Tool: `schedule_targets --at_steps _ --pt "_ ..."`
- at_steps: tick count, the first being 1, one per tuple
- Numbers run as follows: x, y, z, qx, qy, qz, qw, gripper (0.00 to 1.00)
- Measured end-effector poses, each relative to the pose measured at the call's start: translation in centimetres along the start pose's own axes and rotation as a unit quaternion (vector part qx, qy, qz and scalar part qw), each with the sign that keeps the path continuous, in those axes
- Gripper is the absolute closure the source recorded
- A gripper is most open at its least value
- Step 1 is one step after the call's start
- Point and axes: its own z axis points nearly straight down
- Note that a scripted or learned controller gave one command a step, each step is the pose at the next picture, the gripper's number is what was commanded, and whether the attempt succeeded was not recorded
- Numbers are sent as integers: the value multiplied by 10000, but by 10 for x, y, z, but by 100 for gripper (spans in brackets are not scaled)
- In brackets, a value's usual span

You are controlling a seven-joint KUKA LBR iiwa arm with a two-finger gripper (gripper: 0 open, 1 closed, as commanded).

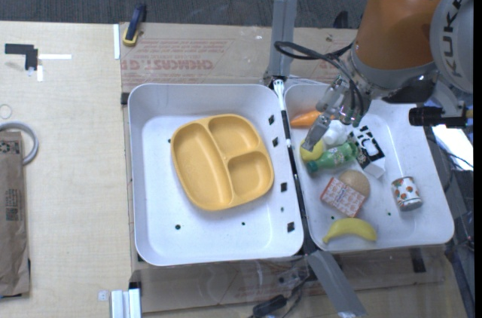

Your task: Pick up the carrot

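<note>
The carrot [304, 118] is a short orange piece lying near the back left corner of the right bin [431, 227], close to the wall between the two bins. My gripper [322, 131] hangs just to the right of it and slightly nearer the front, low over a cluster of toy foods. Nothing orange sits in the gripper. The arm's orange band [399, 15] and wrist hide the bin's back right part.
Right under the gripper lie a yellow-green fruit [311, 151] and a green item [340, 154]. Further forward are a red-and-white box [342, 197], a banana [350, 231] and a small spotted can [407, 194]. The left bin [151, 181] holds a yellow divided plate [222, 160].
</note>
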Motion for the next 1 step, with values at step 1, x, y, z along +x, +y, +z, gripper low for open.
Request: schedule_targets --at_steps 1 --pt "-23 -46 -23 -5 -14 -1103 9939 0"
